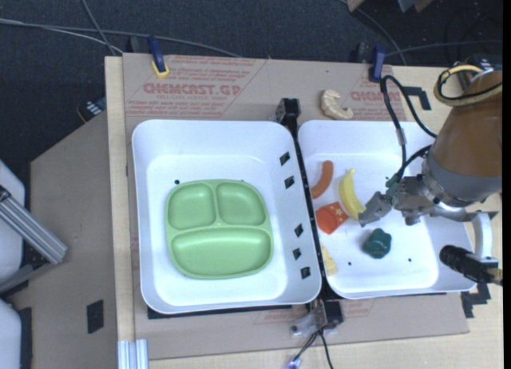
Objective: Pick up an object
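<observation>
The right bin (415, 275) holds a yellow banana (350, 192), an orange sausage-shaped piece (322, 178), a red piece (331, 217), a dark green lump (377, 243) and a small yellow bit (328, 262) by the divider. My gripper (375, 208) hangs over the right bin, just right of the banana's lower end and above the green lump. Nothing shows between its tips. The arm's orange band (471, 140) rises to the right.
The left bin (152, 152) holds a green divided plate (219, 228). A beige toy piece (336, 104) lies on the cardboard behind the bins. Black clips run down the divider (297, 200). Cables trail across the bench's back right.
</observation>
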`<state>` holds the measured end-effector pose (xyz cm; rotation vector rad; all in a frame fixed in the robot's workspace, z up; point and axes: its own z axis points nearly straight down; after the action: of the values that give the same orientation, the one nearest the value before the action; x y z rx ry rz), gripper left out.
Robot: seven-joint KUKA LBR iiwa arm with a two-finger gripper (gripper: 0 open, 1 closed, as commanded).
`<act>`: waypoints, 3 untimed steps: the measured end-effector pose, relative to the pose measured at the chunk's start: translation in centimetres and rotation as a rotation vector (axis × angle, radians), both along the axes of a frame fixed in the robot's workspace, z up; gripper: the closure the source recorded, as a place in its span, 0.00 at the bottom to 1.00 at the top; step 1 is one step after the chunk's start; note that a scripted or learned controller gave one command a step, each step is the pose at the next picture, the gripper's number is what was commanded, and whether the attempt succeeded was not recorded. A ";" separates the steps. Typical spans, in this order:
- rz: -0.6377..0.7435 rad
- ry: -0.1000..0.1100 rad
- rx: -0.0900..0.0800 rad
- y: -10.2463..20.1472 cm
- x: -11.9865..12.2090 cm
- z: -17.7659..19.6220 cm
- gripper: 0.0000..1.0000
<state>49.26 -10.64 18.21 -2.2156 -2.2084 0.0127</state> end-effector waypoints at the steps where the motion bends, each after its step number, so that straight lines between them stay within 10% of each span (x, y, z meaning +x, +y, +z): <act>1: 0.003 -0.013 -0.002 0.0 0.3 0.6 0.00; 3: 0.002 -0.008 0.000 -0.4 -0.7 -9.7 0.00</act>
<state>48.53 -11.06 8.48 -2.2168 -2.2152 0.0045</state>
